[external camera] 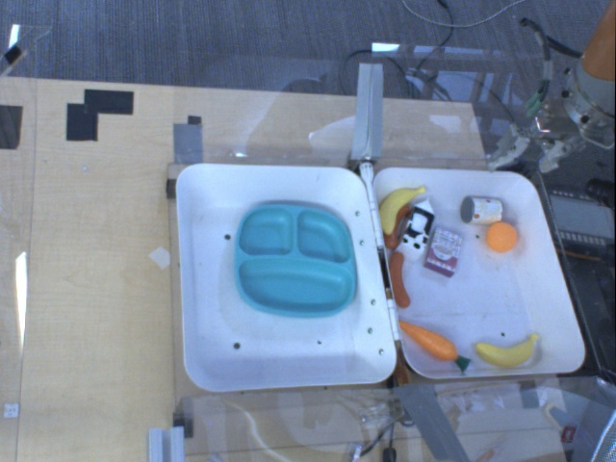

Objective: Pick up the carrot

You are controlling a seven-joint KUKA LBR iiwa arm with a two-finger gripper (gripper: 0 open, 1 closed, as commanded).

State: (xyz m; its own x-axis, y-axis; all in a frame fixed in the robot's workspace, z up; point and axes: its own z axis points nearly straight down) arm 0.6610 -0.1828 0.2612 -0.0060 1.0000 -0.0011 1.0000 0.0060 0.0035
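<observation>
Camera view: carrot (pixel 429 341) lies near the right bin's (pixel 553 258) front-left corner, just beside its left wall, open floor behind it. Two bananas (pixel 507 351) (pixel 398 206), one orange ball (pixel 500 237), one sausage (pixel 397 279). Gripper (pixel 535 135) hovers beyond the far-right rim; its grip is unreadable.

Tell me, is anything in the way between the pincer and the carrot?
Possibly: the round orange ball and the yellow banana lie in the right white bin, roughly between the pincer up top and the orange carrot.
</observation>
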